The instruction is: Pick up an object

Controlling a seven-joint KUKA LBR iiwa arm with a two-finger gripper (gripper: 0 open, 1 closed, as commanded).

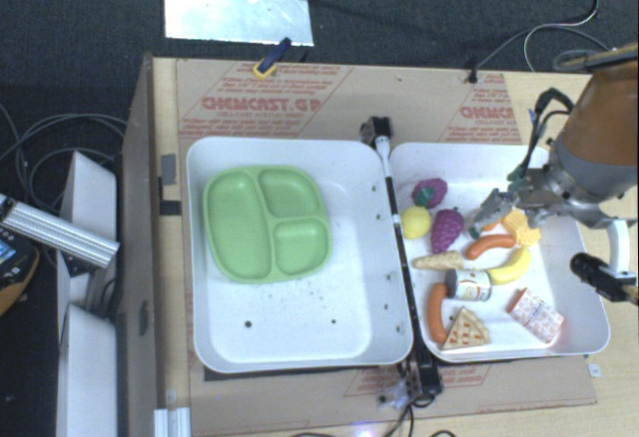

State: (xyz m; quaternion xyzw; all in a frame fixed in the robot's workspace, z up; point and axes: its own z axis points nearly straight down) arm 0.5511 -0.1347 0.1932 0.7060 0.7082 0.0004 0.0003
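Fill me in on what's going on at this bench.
A robot arm reaches in from the right over the right bin, which holds toy food: grapes, a lemon, a banana, sausages and a pizza slice. Its gripper sits low among the items near the upper middle of that bin, with nothing seen between its fingers. The left bin holds a green divided plate.

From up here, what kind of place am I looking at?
Probably a robot test lab, not a kitchen. An arm reaches over two white bins on a bench; one holds toy food, the other a green tray, and cables trail across the floor.
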